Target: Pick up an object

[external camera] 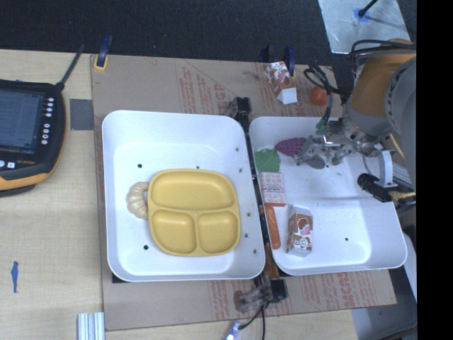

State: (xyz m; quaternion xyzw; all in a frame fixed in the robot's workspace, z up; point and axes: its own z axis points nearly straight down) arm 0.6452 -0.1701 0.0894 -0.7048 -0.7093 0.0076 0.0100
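Observation:
In the right bin (368, 250) lie a purple grape-like toy (289, 146), a green piece (267, 161), a white and red packet (272, 188), an orange carrot stick (272, 227) and a small carton (301, 233). My gripper (312, 155) hangs low over the bin's far part, just right of the purple toy. I see nothing between its fingers. The left bin (124, 140) holds a yellow compartment tray (192, 212) with a tan shell-like object (137, 200) at its left side.
A handheld pendant (25, 134) rests on the bench at far left. Behind the right bin sit a small red and white box (280, 78) and a red ball (320, 96). The arm's orange band (375, 83) and cables crowd the right bin's far right corner.

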